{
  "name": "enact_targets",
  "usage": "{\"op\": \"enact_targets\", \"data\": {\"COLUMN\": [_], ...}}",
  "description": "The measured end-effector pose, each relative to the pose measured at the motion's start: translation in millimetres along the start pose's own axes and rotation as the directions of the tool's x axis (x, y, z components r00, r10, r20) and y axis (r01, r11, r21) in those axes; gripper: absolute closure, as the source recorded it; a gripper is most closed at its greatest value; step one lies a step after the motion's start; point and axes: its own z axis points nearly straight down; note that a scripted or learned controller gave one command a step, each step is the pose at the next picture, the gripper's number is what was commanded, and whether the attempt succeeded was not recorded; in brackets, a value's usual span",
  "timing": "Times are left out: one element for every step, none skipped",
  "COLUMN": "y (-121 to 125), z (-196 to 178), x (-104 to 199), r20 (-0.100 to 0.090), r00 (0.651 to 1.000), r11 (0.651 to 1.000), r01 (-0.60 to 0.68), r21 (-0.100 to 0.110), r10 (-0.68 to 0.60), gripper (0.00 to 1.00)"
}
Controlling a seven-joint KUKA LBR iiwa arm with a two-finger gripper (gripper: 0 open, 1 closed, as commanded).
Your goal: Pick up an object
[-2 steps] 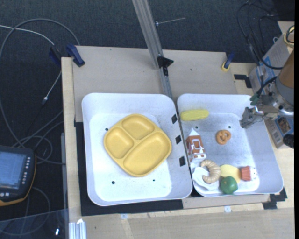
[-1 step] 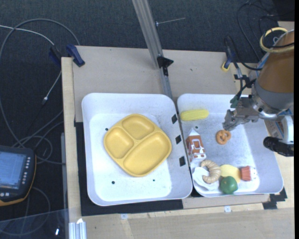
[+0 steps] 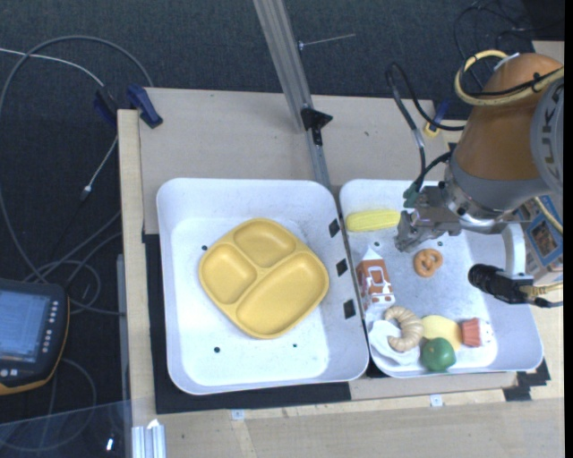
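Approach underway: our pincer (image 3: pixel 410 234), its state unclear to us, hovers just beside the corn (image 3: pixel 372 219); next we must lower squarely over it.

The pincer (image 3: pixel 410 234) hung over the right white bin (image 3: pixel 510 295), just beside a yellow corn cob (image 3: pixel 372 220) and near a small brown pretzel (image 3: pixel 428 262); a yellow three-compartment plate (image 3: pixel 263 277) lay in the left bin (image 3: pixel 179 233).

floor (image 3: pixel 54 18): dark carpet (cables trailing) | bench (image 3: pixel 130 268): pale wood | metal pole (image 3: pixel 285 54): slanted
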Motion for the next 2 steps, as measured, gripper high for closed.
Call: {"op": "enact_targets", "data": {"y": [-1.8, -4.7], "z": [8.9, 16.3], "x": [58.7, 111.6], "r20": [0.001, 0.001], "r00": [1.0, 1.0], "r11": [1.0, 1.0], "r01": [-0.001, -0.002], "r21": [0.002, 0.003], "r10": [0.001, 0.002], "gripper": [1.0, 1.0]}}
